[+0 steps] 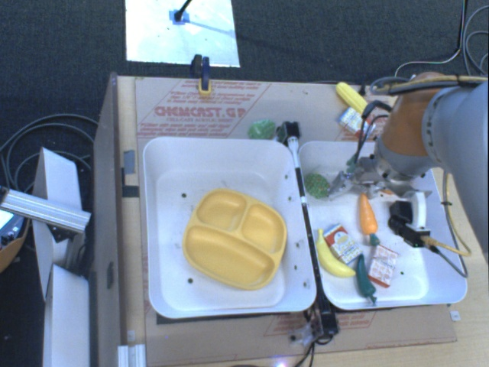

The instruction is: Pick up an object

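From above, the bench carries two shallow white bins side by side. The left bin [164, 205] holds a yellow compartment tray [235, 238] with three sections, lying flat near the middle.

The right bin [443, 281] is crowded. A green leafy toy vegetable [317, 184] lies near its upper left corner, close to the divider between the bins. An orange carrot [368, 215] lies lengthwise in the middle. Below it, a banana [331, 256] curves along the left wall, with a small red-and-white packet [343, 244] just beside it, touching or overlapping it. A dark green pepper-like piece [364, 276] lies next to a second red-and-white packet [383, 266] toward the near side.

The grey arm [451, 125] enters from the right, with its orange band [403, 121] above the wrist. The gripper [345, 180] hangs over the upper part of the right bin, between the leafy vegetable and the top of the carrot, near both. Whether its grasp is open or closed cannot be told from here, and nothing is seen held. A black-and-white fitting with cable [409, 220] sits just right of the carrot.

Outside the bins, on the cardboard sheet [214, 109], lie another green piece [262, 130], a yellow corn-like item [351, 96] and a small packet [351, 119].
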`<control>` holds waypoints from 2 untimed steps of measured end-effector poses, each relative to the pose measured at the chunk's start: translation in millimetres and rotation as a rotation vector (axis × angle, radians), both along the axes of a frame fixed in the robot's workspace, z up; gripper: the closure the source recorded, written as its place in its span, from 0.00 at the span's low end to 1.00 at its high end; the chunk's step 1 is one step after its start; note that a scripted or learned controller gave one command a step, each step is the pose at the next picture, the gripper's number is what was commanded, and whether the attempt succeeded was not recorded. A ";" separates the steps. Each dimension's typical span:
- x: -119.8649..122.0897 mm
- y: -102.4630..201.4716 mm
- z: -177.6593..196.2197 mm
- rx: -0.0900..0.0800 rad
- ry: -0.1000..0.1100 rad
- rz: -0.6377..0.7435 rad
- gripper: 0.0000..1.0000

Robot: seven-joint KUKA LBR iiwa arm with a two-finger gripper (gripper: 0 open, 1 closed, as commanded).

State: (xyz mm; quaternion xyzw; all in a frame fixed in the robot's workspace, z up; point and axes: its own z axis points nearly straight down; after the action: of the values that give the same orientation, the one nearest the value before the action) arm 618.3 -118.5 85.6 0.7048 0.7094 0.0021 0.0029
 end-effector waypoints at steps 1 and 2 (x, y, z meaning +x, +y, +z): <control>-27.1 -36.9 -1.2 0.000 0.007 -0.008 0.00; -24.7 -34.4 10.1 0.000 0.002 -0.004 1.00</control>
State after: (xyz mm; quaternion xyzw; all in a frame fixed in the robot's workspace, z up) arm 593.6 -152.9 95.6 0.7062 0.7080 0.0012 0.0021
